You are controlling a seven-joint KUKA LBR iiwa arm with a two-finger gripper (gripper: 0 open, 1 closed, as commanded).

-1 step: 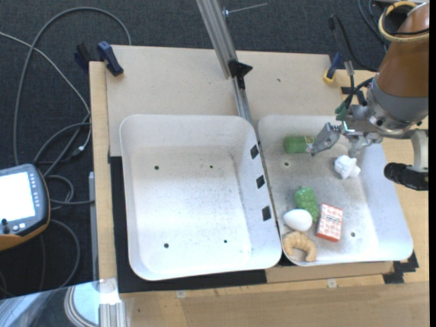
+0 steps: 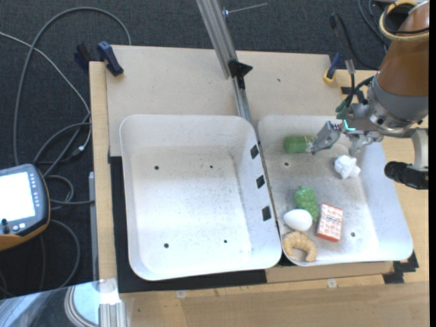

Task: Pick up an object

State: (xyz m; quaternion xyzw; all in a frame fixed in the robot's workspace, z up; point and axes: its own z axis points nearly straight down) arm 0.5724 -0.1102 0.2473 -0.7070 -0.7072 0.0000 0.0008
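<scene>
Green cylinder (image 2: 296,144): this is the task's thing nearest my fingers (image 2: 325,139). It lies in the right bin (image 2: 381,247), toward the bin's far wall, with its long axis running roughly across the view, left to right. Its right end points at my fingers, which sit just beside that end, on the side away from the left bin (image 2: 184,203). Whether they touch the cylinder cannot be determined.

State of the fingers: whether they are spread or pressed together cannot be told at this resolution. Nothing is visibly held between them.

Judgement: a grasp calls for travel along the cylinder's long axis toward the left bin, then closure across its short axis.

Other items, placed relative to the cylinder:
- White crumpled piece (image 2: 347,167): nearer the camera and to the arm's side, close below my fingers.
- Green lump (image 2: 306,198), white egg (image 2: 297,219), tan croissant shape (image 2: 301,245), red box (image 2: 330,223): well apart, toward the bin's near wall.
</scene>
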